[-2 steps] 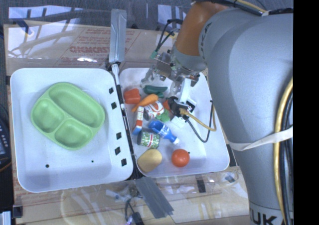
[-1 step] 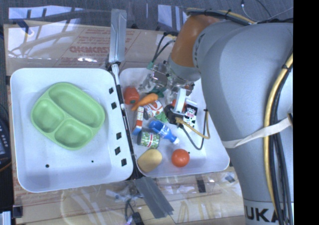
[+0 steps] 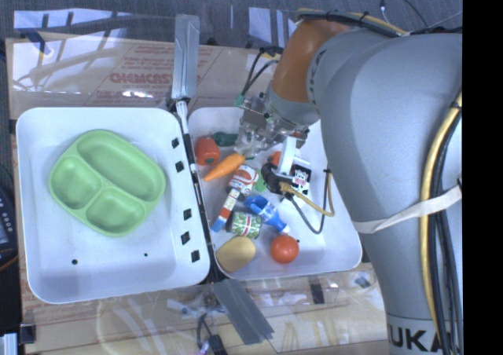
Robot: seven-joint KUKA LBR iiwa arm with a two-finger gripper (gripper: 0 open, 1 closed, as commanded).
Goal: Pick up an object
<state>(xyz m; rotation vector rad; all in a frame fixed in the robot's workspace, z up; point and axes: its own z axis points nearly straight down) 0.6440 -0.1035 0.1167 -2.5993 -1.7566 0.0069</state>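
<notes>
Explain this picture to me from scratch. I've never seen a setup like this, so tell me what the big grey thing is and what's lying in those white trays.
The big grey thing is a robot arm reaching in from the right; one camera looks down at a slant. Its end effector, the grasping part, hangs low over the right white bin. I can't tell whether it holds anything.

That bin contains toy food: a carrot, a potato, a red tomato, a small can and other pieces. The left bin holds a green divided plate.
</notes>
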